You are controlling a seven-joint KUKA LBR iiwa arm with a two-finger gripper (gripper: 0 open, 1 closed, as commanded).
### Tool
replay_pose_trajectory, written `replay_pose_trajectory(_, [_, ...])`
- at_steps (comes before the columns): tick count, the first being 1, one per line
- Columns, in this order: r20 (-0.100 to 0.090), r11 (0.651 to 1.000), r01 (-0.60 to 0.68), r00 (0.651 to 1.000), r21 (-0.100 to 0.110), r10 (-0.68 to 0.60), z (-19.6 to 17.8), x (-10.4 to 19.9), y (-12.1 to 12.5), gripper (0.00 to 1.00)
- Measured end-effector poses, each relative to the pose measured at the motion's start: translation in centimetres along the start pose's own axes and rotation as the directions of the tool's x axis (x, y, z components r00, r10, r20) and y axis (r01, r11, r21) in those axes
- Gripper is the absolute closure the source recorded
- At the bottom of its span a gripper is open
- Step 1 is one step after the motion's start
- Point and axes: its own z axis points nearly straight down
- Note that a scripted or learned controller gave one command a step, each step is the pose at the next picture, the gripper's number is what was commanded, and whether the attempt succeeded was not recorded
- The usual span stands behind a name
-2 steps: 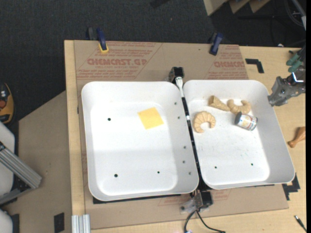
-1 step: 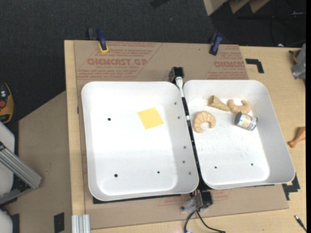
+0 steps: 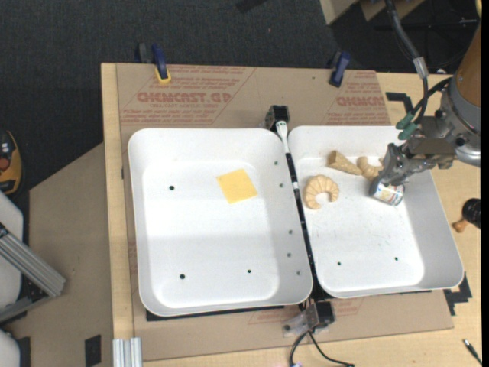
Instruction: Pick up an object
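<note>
Just the one overhead shot to go on. The grey two-finger gripper (image 3: 392,180) is down in the right shallow white plastic bin (image 3: 367,270), near its upper right part, and there's a small silvery can-shaped object with a bluish label (image 3: 387,194) sitting right at its tip. It looks like the fingers straddle it, but honestly I can't tell from up here whether the jaws are clamped on it, narrow or wide, since the wrist blocks them.

Just beside it, toward the back wall, lies a tan knobbly piece like a ginger root or a bone (image 3: 353,164), and a bit further left is a beige croissant-shaped toy (image 3: 322,191) near the divider. A flat yellow square, cheese-slice style (image 3: 237,186), sits alone in the left shallow white bin (image 3: 153,228), well apart from everything.

What could go wrong: the little can looks tilted and round, so if the grip is off-centre it could squirt out or roll on lift. The tan piece is also close enough to get nudged.
</note>
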Motion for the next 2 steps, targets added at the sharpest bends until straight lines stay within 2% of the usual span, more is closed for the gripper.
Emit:
replay_pose_trajectory(1, [0.002, 0.999, 0.0, 1.0, -0.036, 0.0, -13.7, 1.2, 0.8, 1.0])
replay_pose_trajectory(2, [0.001, 1.0, 0.003, 1.0, -0.024, -0.003, -15.2, 5.9, -0.1, 1.0])
